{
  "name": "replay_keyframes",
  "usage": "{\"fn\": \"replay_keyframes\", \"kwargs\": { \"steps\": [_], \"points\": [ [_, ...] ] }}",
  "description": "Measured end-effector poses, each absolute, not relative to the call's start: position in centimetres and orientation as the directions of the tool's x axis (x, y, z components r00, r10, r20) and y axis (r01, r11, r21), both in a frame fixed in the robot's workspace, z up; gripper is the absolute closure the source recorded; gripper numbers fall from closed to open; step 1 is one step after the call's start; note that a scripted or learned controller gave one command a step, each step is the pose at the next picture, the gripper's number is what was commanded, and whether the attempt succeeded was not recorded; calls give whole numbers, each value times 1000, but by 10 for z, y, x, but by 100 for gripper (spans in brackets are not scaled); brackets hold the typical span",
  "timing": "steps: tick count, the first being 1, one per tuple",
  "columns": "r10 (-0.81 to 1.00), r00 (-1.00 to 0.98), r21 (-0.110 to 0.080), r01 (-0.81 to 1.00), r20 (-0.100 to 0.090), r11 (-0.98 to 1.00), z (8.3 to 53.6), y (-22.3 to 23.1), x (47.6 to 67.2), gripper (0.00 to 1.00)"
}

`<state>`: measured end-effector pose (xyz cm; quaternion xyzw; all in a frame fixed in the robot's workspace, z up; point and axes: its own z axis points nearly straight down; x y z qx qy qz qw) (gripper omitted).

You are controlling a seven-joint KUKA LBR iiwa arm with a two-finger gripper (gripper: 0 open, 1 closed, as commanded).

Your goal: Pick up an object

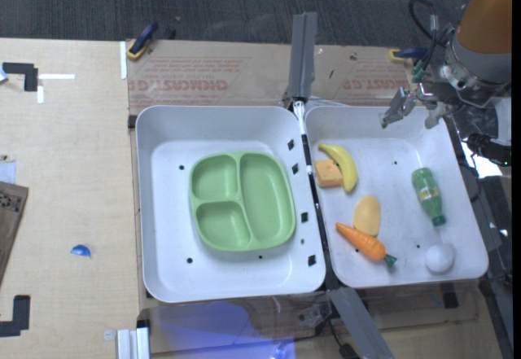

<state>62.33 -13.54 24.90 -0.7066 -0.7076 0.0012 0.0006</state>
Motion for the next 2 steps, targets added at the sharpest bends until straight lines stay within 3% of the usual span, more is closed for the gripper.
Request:
{"fn": "replay_keyframes", "kwargs": {
  "steps": [1,2],
  "points": [
    [1000,-7,-2,1000,-1,7,148,-93,640,0],
    [983,-183,14,983,-3,183,98,-97,607,0]
  ]
}}
